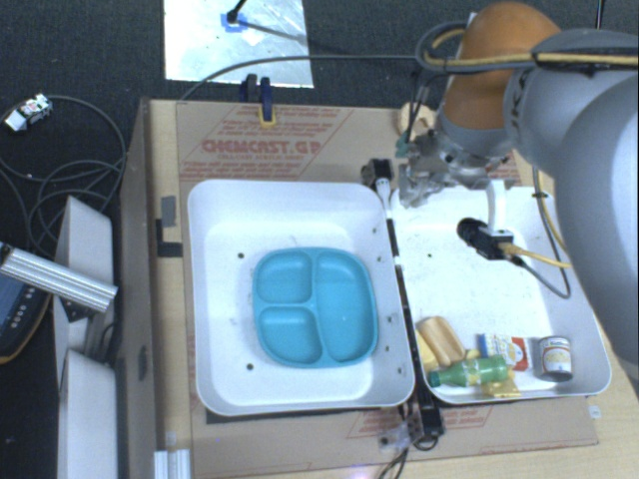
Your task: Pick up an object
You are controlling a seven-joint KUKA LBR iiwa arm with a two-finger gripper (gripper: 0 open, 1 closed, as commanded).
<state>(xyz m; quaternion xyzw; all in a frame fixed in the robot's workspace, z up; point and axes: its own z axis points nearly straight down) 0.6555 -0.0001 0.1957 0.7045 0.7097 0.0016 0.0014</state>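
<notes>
While the grey arm reaches in from the right of the camera view, its orange band sits above the far edge of the right bin, and the gripper hangs just beyond that, over the bin's far left corner beside the divide between the two bins. Whether it is open or shut cannot be told from here, and nothing is visibly held in it. A black cylindrical part on a white bracket juts out over the middle of the right bin, with a yellow cable trailing from it.

The objects lie well apart from the gripper, bunched along the near edge of the right bin. A tan bread-like roll lies toward the near left corner. Just in front of it a green bottle rests on its side. Next to that is a small flat packet in red, white and blue, and a small can stands toward the near right corner.

In the left bin a light blue divided plate with three compartments sits about in the middle.

Both bins rest on a brown cardboard sheet covering the bench.
</notes>
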